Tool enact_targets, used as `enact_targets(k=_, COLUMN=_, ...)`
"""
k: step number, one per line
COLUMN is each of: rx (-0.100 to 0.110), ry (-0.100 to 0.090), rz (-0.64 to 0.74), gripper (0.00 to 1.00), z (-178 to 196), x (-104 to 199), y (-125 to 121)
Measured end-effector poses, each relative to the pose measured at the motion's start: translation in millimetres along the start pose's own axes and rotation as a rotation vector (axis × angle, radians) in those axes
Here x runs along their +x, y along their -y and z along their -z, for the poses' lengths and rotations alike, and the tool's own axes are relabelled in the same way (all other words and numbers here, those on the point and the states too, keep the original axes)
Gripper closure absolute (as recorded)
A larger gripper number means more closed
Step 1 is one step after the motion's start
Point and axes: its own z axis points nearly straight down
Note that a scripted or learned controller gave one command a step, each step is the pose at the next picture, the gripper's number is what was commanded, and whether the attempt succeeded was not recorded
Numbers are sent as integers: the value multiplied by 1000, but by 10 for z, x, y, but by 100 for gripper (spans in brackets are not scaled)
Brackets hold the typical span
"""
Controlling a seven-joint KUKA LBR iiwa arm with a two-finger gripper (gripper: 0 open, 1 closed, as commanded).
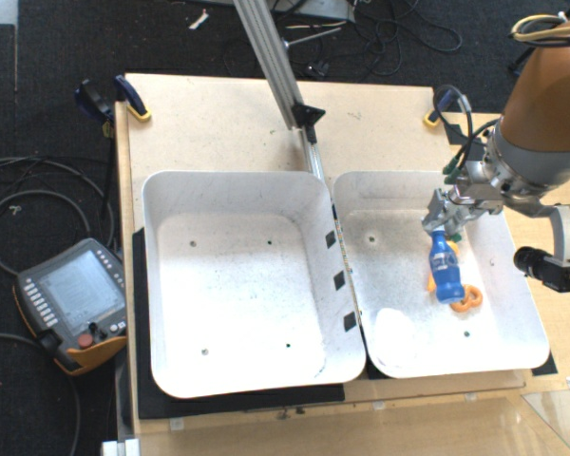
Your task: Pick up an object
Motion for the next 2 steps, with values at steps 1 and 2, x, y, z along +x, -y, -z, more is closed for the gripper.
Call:
enact_targets(k=1, rx=1, ry=-1, rz=1, gripper=100, z=-169, x=469, y=62)
enact_targets(k=2, rx=0, ry=-1, rz=1, gripper=100, z=-280, x=906, y=70)
